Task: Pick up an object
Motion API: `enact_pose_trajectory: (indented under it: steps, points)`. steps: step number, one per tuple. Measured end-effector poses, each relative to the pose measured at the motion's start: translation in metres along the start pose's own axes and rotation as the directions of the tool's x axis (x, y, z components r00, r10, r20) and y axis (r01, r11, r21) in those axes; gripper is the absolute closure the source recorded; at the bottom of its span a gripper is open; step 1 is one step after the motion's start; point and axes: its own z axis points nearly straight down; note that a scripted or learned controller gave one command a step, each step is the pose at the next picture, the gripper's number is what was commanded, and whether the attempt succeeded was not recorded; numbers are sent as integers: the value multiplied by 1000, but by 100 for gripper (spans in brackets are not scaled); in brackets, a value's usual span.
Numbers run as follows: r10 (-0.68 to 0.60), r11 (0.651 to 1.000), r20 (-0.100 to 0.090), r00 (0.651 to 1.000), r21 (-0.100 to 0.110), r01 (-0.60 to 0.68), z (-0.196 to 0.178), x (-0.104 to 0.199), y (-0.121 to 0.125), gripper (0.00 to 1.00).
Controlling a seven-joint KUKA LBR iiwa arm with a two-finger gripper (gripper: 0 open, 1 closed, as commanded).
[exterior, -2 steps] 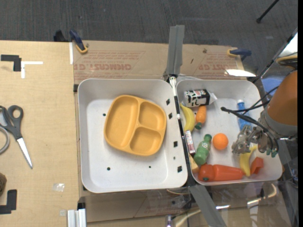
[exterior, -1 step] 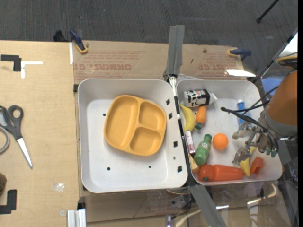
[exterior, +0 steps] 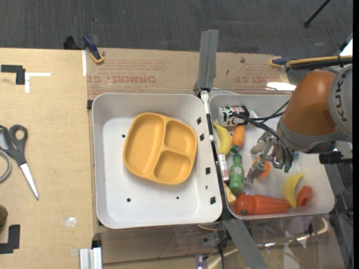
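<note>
Several toy foods lay crowded in the right-hand white bin (exterior: 331,203), where the gripper (exterior: 262,162) hung low over the middle of the pile. Its metal fingers (exterior: 253,172) pointed down and to the left, and a small orange piece (exterior: 265,169) sat right at them; whether the fingers were closed on it or merely beside it could not be told. Just left of the gripper stood a green bottle (exterior: 236,171), with a yellow banana (exterior: 222,137) and a small orange carrot (exterior: 238,135) farther back, and a black-and-white carton (exterior: 233,114) at the far left corner of that bin. Along the near wall lay a long red-orange pepper (exterior: 262,204), and to its right a second yellow banana (exterior: 291,187) touching a red piece (exterior: 304,195). The arm (exterior: 312,112), with its orange band, came in from the right above the bin. The left-hand bin (exterior: 106,167) held a yellow divided plate (exterior: 160,148) with three compartments. Scissors (exterior: 21,157) rested on the wooden bench (exterior: 45,116) well to the left.
</note>
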Motion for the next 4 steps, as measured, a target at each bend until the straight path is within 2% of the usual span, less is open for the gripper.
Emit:
enact_pose_trajectory:
  steps: [1,2,3,4]
  points:
    - [88,996,14,996,14,-89,-4,-34,26,0]
    - [46,999,0,999,1,-46,0,26,-24,0]
    - [141,990,1,990,3,-141,0,30,9,0]
    - [191,982,1,982,1,-191,0,-1,1,0]
